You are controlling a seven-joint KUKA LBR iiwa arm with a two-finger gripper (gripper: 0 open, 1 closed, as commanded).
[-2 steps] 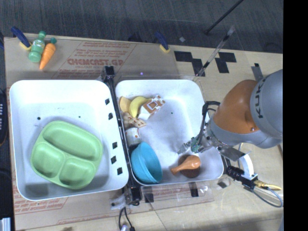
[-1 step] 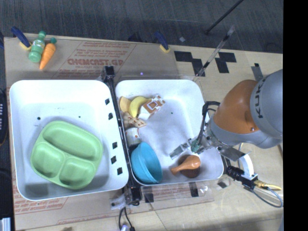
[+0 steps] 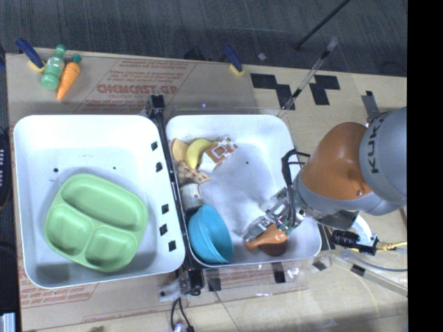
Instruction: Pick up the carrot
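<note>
Fingers: spread or closed, cannot tell; gripper (image 3: 266,225) low in right bin (image 3: 239,124), beside an orange-brown item (image 3: 268,238). Carrot (image 3: 68,79) lies on tabletop (image 3: 138,81) outside bins. Approach step; next move needs relocation far left.

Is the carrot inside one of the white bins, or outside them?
Outside: the carrot lies on the brown board beyond the left bin's far rim, beside a green toy.
</note>
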